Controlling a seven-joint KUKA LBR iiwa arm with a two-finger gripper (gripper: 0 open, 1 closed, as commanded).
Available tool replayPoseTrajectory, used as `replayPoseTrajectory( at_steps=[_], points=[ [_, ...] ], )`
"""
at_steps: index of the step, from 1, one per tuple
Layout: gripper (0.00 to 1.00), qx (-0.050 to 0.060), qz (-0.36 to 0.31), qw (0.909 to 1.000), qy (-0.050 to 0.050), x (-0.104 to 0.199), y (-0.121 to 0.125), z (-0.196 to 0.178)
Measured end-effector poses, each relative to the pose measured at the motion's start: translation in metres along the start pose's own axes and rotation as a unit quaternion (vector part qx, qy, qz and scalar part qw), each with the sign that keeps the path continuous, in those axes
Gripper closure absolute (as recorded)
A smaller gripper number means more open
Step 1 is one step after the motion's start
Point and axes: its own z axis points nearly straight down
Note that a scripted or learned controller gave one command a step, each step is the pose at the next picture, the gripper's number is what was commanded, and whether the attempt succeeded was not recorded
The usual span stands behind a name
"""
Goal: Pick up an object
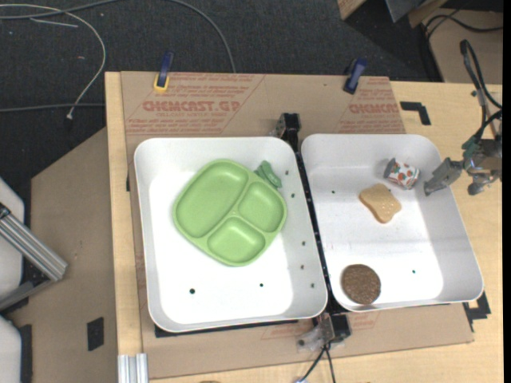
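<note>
Fingers (457, 179) look spread and empty at the right bin's (447, 238) edge; I'm approaching, and next must descend over the small patterned object (402, 173).

Showing as a small grey gripper (457, 179) at the frame's right edge — two slim metal fingers (438, 180), dull grey w/ darker tips. Carrying a compact block behind them, approx. boxy, w/ a teal-green spot on top. Trailing thin dark cables above the block — looping, black, too blurred to count.
</note>
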Motion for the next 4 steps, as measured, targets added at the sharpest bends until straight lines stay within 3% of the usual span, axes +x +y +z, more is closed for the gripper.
replayPoseTrajectory(
  at_steps=[1, 3, 4],
  points=[
    [0.00, 0.003, 0.000, 1.0000, 0.001, 0.002, 0.010, 0.053],
    [0.00, 0.003, 0.000, 1.0000, 0.001, 0.000, 0.001, 0.151],
    [1.00, -0.001, 0.000, 1.0000, 0.000, -0.001, 0.003, 0.136]
  ],
)
